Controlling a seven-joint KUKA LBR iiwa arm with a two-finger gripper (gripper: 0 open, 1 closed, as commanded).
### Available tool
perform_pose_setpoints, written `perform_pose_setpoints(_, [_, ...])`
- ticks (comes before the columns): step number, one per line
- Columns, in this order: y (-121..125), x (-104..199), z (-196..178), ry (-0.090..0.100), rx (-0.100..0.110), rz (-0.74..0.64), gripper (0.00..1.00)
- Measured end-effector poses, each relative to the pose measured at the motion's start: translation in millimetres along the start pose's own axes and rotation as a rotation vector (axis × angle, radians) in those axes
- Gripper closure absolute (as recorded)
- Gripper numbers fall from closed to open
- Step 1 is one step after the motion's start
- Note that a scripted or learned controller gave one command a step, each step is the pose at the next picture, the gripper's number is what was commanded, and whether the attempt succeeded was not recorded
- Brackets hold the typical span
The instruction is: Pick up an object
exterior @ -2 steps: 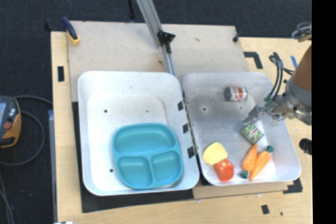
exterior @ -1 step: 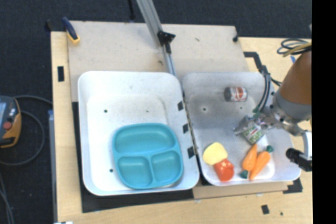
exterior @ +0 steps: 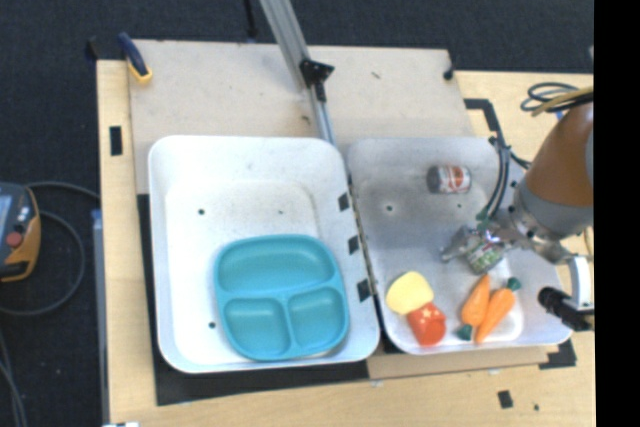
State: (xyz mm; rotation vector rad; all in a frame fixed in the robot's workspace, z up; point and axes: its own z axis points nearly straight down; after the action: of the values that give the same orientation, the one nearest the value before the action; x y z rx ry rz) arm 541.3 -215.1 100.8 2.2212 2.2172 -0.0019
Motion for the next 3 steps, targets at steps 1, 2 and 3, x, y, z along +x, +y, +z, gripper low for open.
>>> perform_pose_setpoints(1, [1.8, -1.2, -12.9, -0.002, -0.007, 0.002, 1.00])
perform_pose_setpoints(2, [6.1, 1.4, -57.1, 0.001, -0.004, -0.005, 1.00])
perform_pose_setpoints(3, [9.8, -6.0, -102.6, 0.000, -0.006, -0.005, 1.00])
